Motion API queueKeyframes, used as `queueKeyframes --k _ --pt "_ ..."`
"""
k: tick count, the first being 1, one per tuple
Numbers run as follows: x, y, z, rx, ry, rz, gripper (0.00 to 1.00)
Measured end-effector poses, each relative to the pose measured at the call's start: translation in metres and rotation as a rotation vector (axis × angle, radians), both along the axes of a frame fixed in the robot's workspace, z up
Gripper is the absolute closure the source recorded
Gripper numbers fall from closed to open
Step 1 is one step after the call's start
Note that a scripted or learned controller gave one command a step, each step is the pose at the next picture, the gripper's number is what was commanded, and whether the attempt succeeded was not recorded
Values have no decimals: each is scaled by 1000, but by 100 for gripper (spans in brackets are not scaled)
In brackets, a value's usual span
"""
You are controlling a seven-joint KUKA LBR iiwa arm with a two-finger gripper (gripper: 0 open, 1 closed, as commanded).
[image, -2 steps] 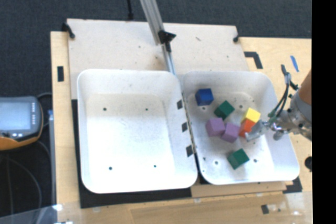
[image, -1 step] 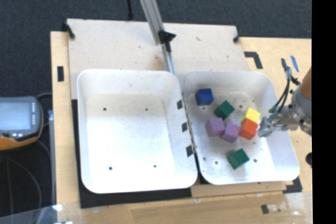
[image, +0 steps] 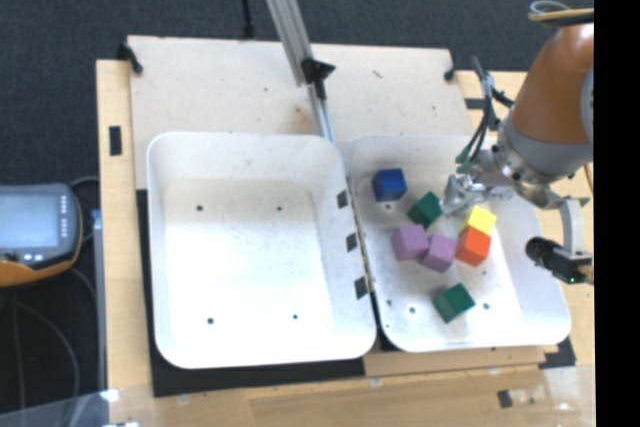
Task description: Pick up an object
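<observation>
Your gripper [image: 464,191] is down low in the right-hand shallow white bin [image: 535,310], hanging off the grey arm with its orange band [image: 560,85], and whether its jaws are open or shut you simply cannot tell from up here, because the metal blurs into the bin floor. Right beside it sits a small yellow cube [image: 482,217], touching a small orange cube [image: 473,246] just below, and on the other side a small dark green cube [image: 425,209] lies close to the tip. Move outward and you meet two small lilac cubes [image: 410,241] [image: 439,253] pressed together, a small blue cube [image: 389,184] up near the bin's top left, and a second green cube [image: 454,300] alone toward the bottom. These look like light, stiff blocks with flat faces, probably a touch slick, so you would want two opposite faces squarely, mid-height. The yellow one is nearest, but the orange neighbour crowds one side; come across its free faces. The left-hand white bin [image: 160,245] waits beyond the divider.
</observation>
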State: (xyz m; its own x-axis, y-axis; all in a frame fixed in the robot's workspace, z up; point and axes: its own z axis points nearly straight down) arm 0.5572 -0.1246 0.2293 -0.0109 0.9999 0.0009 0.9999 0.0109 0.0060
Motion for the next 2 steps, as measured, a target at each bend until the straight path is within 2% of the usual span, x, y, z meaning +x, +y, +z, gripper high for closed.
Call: queueKeyframes --k 1,2 --pt "-73 -38 108 -5 -5 -13 100" --pt "-71 -19 231 -4 -6 -7 100"
